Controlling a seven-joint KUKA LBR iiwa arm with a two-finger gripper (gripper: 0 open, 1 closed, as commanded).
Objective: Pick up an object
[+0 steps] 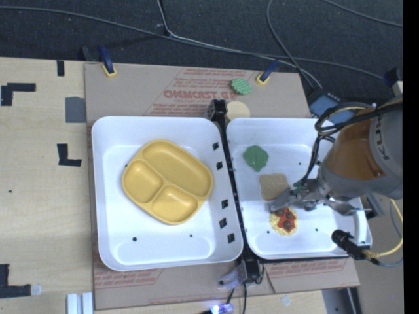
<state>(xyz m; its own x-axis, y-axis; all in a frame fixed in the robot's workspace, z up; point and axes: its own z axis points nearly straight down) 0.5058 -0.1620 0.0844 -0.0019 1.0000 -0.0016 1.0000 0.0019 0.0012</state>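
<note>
In the left bin (pixel 108 175) a yellow divided plate (pixel 168 180) lies flat, well apart from the action, so it poses no hazard. Across the divider, the right bin (pixel 262 244) holds three small things close together: a green piece (pixel 255 157) toward the far side, a tan square (pixel 273 185) just near of it, and a red-and-yellow item (pixel 285 222) nearest of all. The gripper (pixel 283 205) sits low between the tan square and the red-and-yellow item, and I cannot tell whether it is spread or closed, nor whether it holds anything. With these things so crowded, a closing motion could pinch an edge only, nudge the neighbour aside, or come up with nothing.
</note>
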